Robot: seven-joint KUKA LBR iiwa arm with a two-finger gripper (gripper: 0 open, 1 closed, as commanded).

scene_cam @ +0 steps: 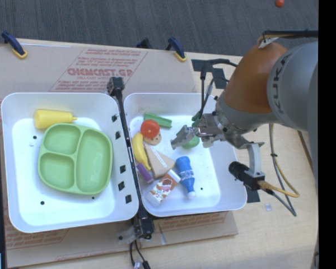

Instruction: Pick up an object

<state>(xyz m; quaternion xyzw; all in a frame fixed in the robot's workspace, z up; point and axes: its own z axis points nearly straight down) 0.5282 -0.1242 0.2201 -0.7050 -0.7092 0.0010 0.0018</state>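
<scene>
Several toys crowd the right bin (227, 198) at centre-right of frame, and my gripper (186, 139), fingers apart, hovers at a small green piece (191, 142) that I judge light, hard and slippery, best pinched across its middle.

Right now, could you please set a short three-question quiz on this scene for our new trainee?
1. True or false: the green divided plate lies in the left bin.
2. Which bin holds the blue bottle: A left, B right?
3. Fill in: the yellow bottle lies in the ____ bin.

The gripper hovers over the right bin.

Key: 1 true; 2 B; 3 left.
</scene>
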